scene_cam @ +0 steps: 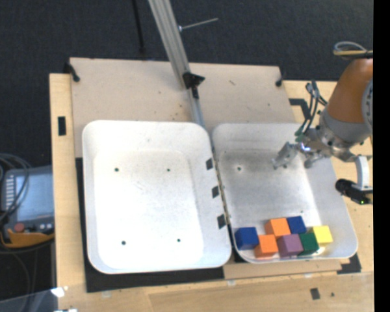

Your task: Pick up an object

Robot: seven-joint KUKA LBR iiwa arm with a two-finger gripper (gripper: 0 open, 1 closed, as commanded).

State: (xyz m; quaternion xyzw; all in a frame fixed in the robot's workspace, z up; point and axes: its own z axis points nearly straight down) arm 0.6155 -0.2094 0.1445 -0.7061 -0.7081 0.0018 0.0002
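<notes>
Gripper (291,153) position: it hung over the far part of the right bin (260,187), carried by the grey arm (348,106) with its orange band, which entered from the right. Whether it was open or closed could not be told from this angle, and nothing was visible in its grasp. The candidate objects, a cluster of small coloured blocks, lay well apart from the gripper, packed into the near right corner of the same bin. Far row, left to right: an orange block (279,226) and a blue block (296,224). Near row: another blue block (246,236) (set slightly apart at the left), an orange block (267,244), a purple block (289,244), a green block (309,241) and a yellow block (322,234). Left bin (149,194) lay alongside, its edge touching the right one.
</notes>
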